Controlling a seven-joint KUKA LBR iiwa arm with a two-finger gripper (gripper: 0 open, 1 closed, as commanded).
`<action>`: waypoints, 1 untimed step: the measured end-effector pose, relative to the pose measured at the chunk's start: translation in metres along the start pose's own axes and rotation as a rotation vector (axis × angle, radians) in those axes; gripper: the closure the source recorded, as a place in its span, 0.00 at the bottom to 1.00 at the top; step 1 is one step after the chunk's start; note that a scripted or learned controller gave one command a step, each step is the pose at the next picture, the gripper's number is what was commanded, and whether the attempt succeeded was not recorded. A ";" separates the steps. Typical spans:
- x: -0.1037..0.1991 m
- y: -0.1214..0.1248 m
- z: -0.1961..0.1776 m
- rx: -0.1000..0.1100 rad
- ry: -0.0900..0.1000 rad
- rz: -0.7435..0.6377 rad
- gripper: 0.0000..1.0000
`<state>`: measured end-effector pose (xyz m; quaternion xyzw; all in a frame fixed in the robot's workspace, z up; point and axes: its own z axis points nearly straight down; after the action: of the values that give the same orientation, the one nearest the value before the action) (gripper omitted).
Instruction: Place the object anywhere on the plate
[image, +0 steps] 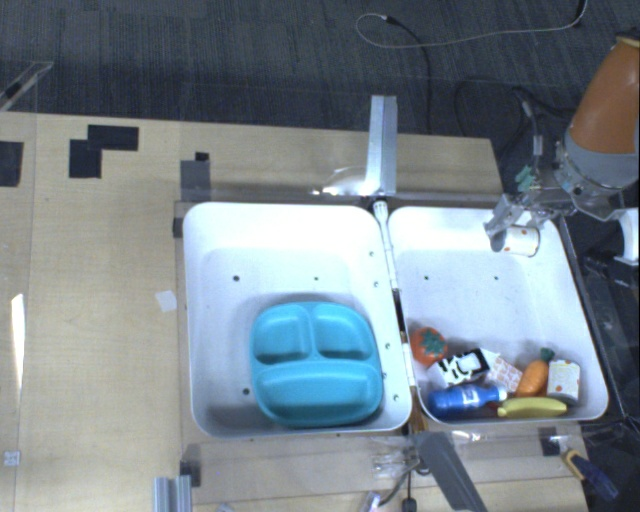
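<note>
A blue plate with three compartments lies in the front half of the left bin. The loose objects are bunched along the front of the right bin: a blue bottle, a yellow banana, an orange carrot, a black-and-white item and a red-and-green item. My gripper hangs over the far right corner of the right bin, well away from that pile. It is open, with nothing between its fingers.
A small white box sits in the right bin's front right corner. The divider wall between the two bins runs front to back, with a metal post at its far end. Cables lie on the dark floor behind the bench.
</note>
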<state>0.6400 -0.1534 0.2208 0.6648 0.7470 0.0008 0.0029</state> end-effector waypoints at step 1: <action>-0.041 0.026 -0.087 -0.004 -0.002 -0.124 1.00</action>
<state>0.6702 -0.1908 0.3077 0.6172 0.7868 0.0015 0.0047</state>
